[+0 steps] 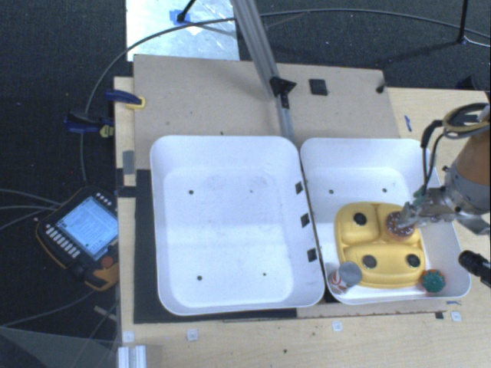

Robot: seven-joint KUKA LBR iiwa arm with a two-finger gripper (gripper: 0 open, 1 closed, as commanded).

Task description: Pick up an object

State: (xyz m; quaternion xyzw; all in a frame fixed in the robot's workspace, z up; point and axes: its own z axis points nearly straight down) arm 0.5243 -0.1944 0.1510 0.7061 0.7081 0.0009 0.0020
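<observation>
A large yellow moulded object with dark round holes lies in the right bin. At the bin's front left corner sits a small grey lump, and a small green ball rests at the front right corner. A small brownish round thing sits on the yellow object's upper right part. My gripper reaches in from the right and hangs right at that brownish thing, over the yellow object's far right edge. The view does not show whether anything is held.
The left bin stands beside the right one, joined by dark clips. A metal pole slants over the bench's back. A teach pendant and cables lie on the floor at the left.
</observation>
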